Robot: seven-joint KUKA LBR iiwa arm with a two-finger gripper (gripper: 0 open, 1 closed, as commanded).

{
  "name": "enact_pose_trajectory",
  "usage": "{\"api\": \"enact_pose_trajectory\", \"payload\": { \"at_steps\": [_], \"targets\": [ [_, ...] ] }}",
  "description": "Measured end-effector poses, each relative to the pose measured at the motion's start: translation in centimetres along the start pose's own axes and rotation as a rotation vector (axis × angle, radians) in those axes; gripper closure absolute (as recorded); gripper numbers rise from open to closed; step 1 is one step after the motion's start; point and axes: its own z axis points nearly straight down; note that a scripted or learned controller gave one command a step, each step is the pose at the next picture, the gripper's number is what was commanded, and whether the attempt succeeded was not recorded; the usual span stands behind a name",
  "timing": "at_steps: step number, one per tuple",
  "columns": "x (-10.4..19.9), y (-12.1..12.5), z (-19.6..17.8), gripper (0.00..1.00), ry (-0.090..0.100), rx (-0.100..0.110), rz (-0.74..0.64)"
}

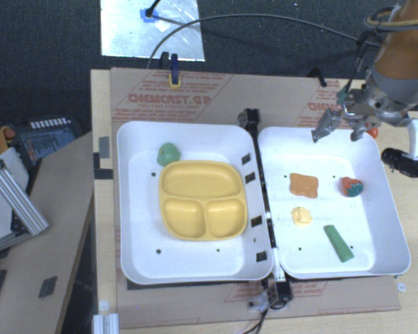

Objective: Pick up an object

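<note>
Gripper (339,126) hovered upper right, fingers spread, empty; green stick (338,243) lay lower right, long axis running upper-left to lower-right.

Place: a robot lab
Signs: a robot arm (404,54), two white bins (136,207) on a bench (279,96), loose cables (265,19)

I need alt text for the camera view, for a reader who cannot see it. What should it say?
A grey and orange robot arm holds its open claw above the far edge of the right bin, which contains an orange piece, a red piece, a pale yellow piece and a green stick. The left bin holds a yellow divided tray and a green lump.
</note>
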Motion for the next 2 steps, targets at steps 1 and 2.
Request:
{"api": "enact_pose_trajectory", "payload": {
  "at_steps": [1,2],
  "targets": [
    [0.0,0.2,-0.7,0.00,-0.001,-0.012,-0.002],
    [-0.5,1.0,3.9,0.00,-0.001,-0.009,0.000]
  ]
}}
